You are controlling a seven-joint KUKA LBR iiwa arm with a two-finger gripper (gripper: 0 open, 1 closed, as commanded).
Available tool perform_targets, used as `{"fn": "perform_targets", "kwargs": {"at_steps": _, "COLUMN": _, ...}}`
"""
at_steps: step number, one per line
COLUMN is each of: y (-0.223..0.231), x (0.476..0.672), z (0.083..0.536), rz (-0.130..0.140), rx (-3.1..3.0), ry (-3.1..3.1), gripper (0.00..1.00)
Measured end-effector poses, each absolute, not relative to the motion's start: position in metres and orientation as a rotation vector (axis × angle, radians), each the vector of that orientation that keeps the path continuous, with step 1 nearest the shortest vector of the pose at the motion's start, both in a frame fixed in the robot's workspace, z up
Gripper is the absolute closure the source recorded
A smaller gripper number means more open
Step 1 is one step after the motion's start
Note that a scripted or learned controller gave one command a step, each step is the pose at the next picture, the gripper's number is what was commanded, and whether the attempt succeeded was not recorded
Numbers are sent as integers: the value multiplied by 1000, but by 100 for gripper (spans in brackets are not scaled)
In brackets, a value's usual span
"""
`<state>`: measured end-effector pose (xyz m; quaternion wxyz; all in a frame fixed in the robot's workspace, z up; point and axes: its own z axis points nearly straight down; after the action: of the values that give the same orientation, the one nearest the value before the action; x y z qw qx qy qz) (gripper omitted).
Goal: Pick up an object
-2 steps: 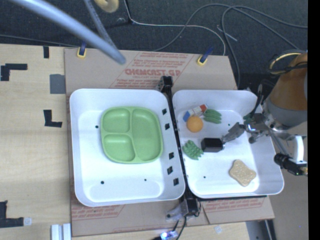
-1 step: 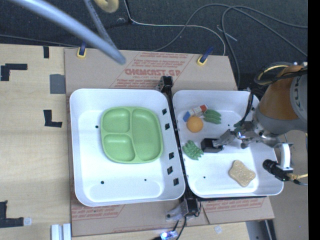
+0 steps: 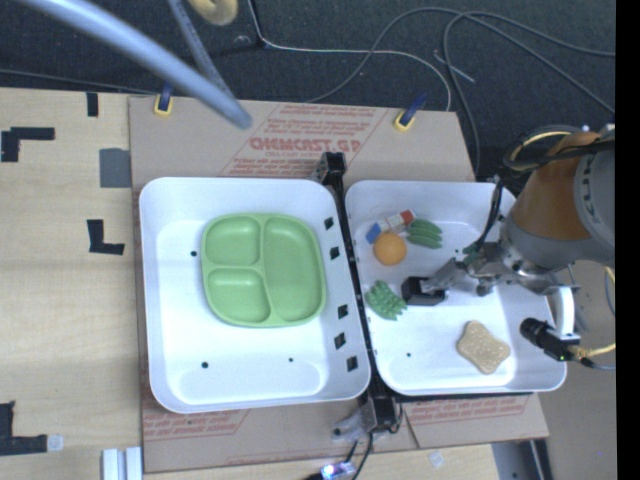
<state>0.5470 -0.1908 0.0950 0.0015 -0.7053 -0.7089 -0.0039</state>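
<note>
From my seat I see the arm [image 3: 560,208] reaching in from the right, low over the right bin [image 3: 440,376]. The gripper [image 3: 420,291] sits near the bin's middle, its dark tip pointing left. I cannot tell from this view how the claw stands; the tip is a small dark blob against the white floor, and I see nothing caught in it.

Candidates for the pick all lie in the right bin. A green leafy piece [image 3: 385,300] lies just left of the gripper tip, very close, though I can't say whether they touch. An orange ball [image 3: 390,250] sits a bit farther back, near the bin's left wall, with a small red-and-blue item [image 3: 388,226] behind it and a second green piece [image 3: 424,232] to its right. A tan sponge-like block [image 3: 483,347] rests nearer to me, toward the right corner, well apart from the tip.

The left bin [image 3: 170,268] holds a green divided tray [image 3: 265,270], which the arm is nowhere near.

As I judge it, the pick is not yet done: every object rests on the bin floor and none is lifted. The approach looks mostly made, with the near green piece the likely target. What's left is closing on it and raising it clear.
</note>
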Motion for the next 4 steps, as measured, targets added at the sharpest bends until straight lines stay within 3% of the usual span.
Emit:
{"fn": "perform_targets", "kwargs": {"at_steps": 1, "y": -193, "x": 552, "z": 111, "rz": -23, "rx": -2227, "ry": -2237, "gripper": 100}}
{"fn": "perform_targets", "kwargs": {"at_steps": 2, "y": -195, "x": 561, "z": 172, "rz": -4, "rx": -2224, "ry": -2228, "gripper": 100}}
{"fn": "perform_targets", "kwargs": {"at_steps": 4, "y": -189, "x": 566, "z": 249, "rz": -2, "rx": -2222, "ry": -2225, "gripper": 100}}
